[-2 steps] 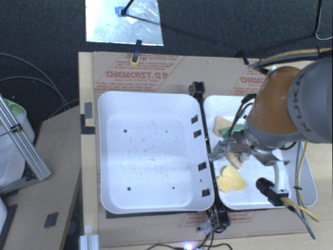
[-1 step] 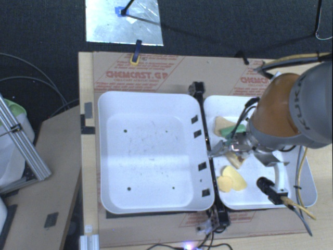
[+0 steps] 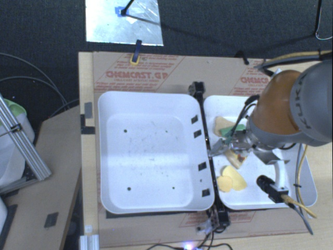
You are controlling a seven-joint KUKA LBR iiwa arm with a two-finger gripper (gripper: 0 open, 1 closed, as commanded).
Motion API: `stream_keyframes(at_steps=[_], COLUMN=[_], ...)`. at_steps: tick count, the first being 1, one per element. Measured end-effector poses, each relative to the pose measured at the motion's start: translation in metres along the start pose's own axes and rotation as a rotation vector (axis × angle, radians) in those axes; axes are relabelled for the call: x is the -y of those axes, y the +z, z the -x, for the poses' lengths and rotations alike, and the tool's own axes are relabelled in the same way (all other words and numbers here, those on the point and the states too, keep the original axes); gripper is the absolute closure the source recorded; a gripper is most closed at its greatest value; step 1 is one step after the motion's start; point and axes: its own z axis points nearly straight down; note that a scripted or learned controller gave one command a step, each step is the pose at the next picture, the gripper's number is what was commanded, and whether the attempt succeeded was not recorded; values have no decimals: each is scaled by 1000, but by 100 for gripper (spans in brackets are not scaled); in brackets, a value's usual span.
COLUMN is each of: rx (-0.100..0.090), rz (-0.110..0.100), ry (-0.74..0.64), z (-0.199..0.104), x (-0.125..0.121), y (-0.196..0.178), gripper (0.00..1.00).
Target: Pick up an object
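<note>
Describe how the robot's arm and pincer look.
The arm is a thick, rounded grey cylinder with dark lettering on its shell and a broad orange band above the wrist. A thin dark cable loops from the band down to the pincer, which is small, silvery metal.

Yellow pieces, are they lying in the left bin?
No, the yellow pieces lie in the right bin, close to its wall next to the left bin.
</note>
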Motion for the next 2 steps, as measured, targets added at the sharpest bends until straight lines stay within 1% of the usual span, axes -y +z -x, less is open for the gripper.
stream_keyframes(at_steps=[1,2], rx=[16,18], rz=[-16,-16], ry=[6,10], z=[-66,-91], x=[25,23], y=[-101,-184], gripper=[100,100])
